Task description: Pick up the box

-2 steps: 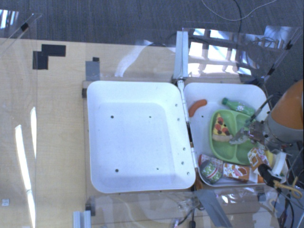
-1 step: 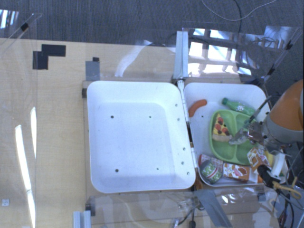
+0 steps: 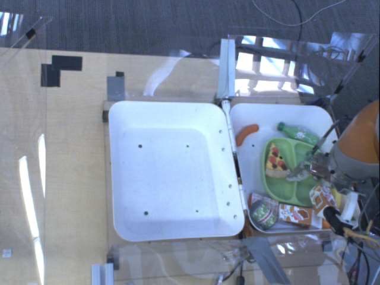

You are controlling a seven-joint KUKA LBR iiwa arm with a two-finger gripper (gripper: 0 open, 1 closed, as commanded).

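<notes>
The box (image 3: 295, 214), a small flat carton with red and orange print, lies along the front wall of the right bin (image 3: 261, 114). My gripper (image 3: 298, 172) hangs over a green divided plate (image 3: 284, 183) in the middle of that bin. It is behind and slightly right of the box, apart from it. The grey arm with its orange band (image 3: 359, 138) comes in from the right. A second printed packet (image 3: 323, 198) lies partly under the wrist, just right of the box.
A toy pizza slice (image 3: 274, 159) lies on the plate. A green bottle (image 3: 298, 134) and an orange sausage (image 3: 247, 133) lie at the back of the right bin, and a round can (image 3: 264, 211) sits left of the box. The left bin (image 3: 119, 177) adjoins.
</notes>
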